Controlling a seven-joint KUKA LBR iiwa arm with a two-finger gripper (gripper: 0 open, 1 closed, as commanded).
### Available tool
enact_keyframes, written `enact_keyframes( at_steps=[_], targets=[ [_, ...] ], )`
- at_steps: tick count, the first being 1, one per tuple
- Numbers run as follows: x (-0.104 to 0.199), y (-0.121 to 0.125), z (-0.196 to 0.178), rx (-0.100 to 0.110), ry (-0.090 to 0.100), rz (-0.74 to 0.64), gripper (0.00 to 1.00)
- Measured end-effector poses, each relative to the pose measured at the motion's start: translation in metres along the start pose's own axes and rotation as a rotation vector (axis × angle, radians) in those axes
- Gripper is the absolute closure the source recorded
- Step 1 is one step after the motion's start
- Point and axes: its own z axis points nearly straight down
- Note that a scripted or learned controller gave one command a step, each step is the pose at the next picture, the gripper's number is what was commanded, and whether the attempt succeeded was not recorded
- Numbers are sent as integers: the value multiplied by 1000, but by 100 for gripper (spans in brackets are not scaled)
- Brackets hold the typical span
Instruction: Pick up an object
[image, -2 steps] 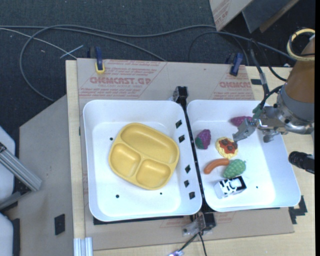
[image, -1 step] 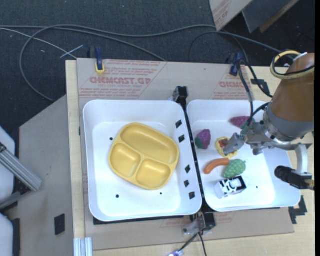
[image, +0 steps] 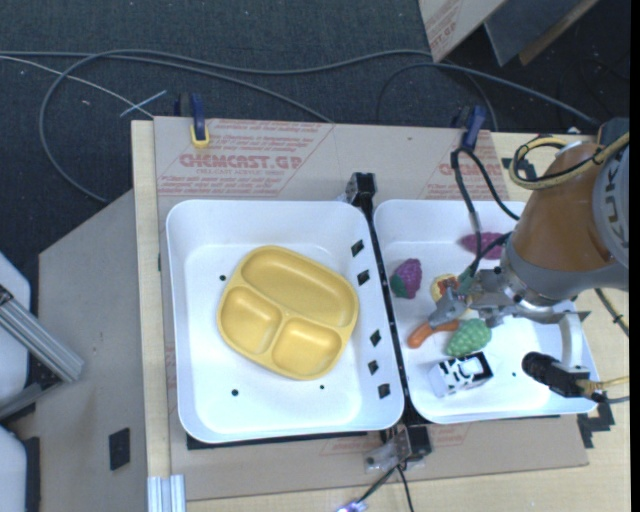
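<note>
The right bin (image: 520, 400) holds several small toys. A purple and green grape bunch (image: 406, 277) lies near its left wall. An orange carrot (image: 432, 330) lies beside a green leafy toy (image: 468, 337), with a black and white block (image: 462, 372) just in front of them. A yellow piece (image: 443, 288) and a purple piece (image: 483, 242) sit farther back. My gripper (image: 462, 300) hangs low over the middle of this bin, right above the carrot, the green toy and the yellow piece. The arm hides the bin's right side.
A yellow divided plate (image: 288, 312) lies in the left bin (image: 190, 300). A black divider rail (image: 378, 300) runs between the two bins. Cables cross the dark floor behind the bench.
</note>
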Motion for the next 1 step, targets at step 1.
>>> enact_keyframes(
  at_steps=[1],
  targets=[
    [-3,8,34,-33,-10,-1,0]
  ],
)
